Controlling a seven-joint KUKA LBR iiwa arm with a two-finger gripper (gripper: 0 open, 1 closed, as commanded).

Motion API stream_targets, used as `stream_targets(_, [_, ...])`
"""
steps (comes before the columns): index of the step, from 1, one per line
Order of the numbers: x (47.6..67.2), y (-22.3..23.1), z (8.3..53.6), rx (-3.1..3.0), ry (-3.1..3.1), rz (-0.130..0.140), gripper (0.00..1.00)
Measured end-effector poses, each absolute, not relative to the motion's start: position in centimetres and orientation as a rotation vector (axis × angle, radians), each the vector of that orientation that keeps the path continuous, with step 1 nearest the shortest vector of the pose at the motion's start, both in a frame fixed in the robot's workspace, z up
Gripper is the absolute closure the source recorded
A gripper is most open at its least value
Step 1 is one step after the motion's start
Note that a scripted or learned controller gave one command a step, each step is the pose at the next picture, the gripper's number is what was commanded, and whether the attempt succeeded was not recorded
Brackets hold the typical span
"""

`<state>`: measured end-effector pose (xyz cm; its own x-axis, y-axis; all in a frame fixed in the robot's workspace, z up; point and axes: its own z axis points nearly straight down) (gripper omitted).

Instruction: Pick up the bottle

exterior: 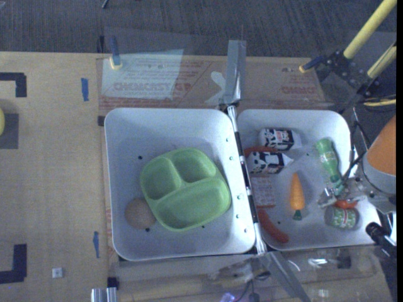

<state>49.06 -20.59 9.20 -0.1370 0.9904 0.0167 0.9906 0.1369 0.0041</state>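
Observation:
The bottle [327,158] is green and see-through. It lies on its side near the right wall of the right bin [302,119], its length running from far to near. My gripper [337,195] hangs low over the bin's near right part, just at the bottle's near end. The grey arm with its orange band [386,151] comes in over the bin's right rim. Cables and the wrist blur the gripper's tip.
Two cow-print cartons [277,138] [267,162], a carrot [296,195], a red sausage-like piece [272,227] and a small green-and-red jar [342,217] share the right bin. The left bin [119,187] holds a green divided plate [185,188] and a tan ball [139,213].

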Motion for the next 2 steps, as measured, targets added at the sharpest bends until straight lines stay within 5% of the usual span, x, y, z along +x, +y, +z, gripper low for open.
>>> stream_targets(1, [48.1,-20.0,9.5,-2.167,-2.269,-0.007,1.0])
stream_targets(2, [49.3,-12.2,8.8,-1.873,-2.532,-0.007,1.0])
